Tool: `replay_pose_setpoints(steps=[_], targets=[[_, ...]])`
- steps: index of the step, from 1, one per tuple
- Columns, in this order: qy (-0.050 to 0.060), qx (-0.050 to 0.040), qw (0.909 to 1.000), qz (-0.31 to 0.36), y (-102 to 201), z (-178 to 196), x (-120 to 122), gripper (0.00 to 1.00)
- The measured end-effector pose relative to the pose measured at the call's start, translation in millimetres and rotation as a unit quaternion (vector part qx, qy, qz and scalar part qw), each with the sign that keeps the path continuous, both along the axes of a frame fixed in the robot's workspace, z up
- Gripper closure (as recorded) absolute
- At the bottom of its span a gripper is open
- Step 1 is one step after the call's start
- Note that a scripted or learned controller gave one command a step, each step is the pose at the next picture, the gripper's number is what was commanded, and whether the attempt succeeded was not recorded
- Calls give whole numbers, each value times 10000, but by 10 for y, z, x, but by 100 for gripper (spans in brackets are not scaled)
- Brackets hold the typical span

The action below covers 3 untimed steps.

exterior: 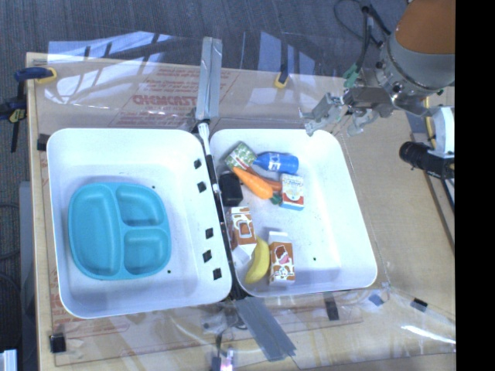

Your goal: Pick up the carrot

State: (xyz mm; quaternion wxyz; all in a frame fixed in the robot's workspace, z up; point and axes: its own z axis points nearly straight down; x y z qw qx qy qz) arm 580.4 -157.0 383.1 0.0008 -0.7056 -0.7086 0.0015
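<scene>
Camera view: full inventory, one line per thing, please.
bins: 2, white, side by side on bench
divided tray: 1, light blue, left bin
carrot: 1, orange, right bin, upper left
bottle: 1, blue, above carrot
can: 1, green-labelled, left of bottle
black object: 1, beside carrot at the bin's left wall
small cartons: 3, red-white or brown, right bin
banana: 1, yellow, near front edge
arm: 1, grey with orange band, upper right
gripper: 1, above right bin's far rim

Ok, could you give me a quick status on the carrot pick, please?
Gripper above right bin's far rim, nothing held. Carrot lying in bin, untouched. Blue bottle and small carton crowd it.
</scene>
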Motion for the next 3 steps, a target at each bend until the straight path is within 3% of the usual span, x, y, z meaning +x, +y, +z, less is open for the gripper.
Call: replay_pose_setpoints(steps=[1, 2, 3], targets=[[14, 10, 9902, 1399, 701, -1146, 746, 0], [14, 9, 9898, 1424, 215, -2311, 538, 0], [-6, 2, 9915, 1299, -75, -1342, 346, 0]])
